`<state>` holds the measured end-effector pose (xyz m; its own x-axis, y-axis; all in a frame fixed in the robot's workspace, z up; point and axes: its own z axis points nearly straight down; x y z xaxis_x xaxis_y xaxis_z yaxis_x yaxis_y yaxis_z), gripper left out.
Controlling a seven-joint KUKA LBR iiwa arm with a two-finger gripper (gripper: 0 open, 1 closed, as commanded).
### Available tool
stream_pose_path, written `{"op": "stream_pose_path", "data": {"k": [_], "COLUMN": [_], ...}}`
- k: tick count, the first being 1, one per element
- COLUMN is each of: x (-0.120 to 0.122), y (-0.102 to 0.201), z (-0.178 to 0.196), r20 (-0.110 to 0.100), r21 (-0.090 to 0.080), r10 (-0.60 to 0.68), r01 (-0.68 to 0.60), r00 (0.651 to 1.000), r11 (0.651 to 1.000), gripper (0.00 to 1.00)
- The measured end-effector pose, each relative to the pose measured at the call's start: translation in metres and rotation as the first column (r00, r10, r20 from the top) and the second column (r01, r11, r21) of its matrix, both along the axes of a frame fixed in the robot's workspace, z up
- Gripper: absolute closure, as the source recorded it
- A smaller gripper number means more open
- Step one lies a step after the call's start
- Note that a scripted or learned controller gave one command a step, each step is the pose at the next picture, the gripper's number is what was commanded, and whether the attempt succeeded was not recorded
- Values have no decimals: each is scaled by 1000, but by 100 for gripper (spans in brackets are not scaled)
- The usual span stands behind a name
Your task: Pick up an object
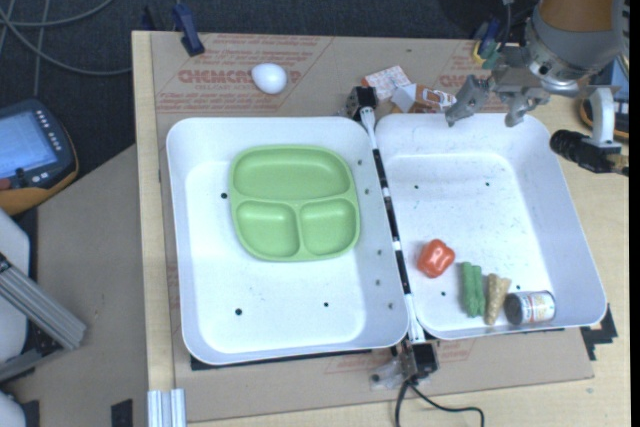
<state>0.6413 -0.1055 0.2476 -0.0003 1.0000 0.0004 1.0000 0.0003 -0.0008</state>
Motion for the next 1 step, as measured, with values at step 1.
{"op": "stream_pose_path", "data": {"k": [1], "x": [11], "y": [-40], "z": [-13], "r20": [3], "r21": [-2], "r10": [-1], "r01": [1], "r00": [1000], "r11": [1000], "gripper": [0]}}
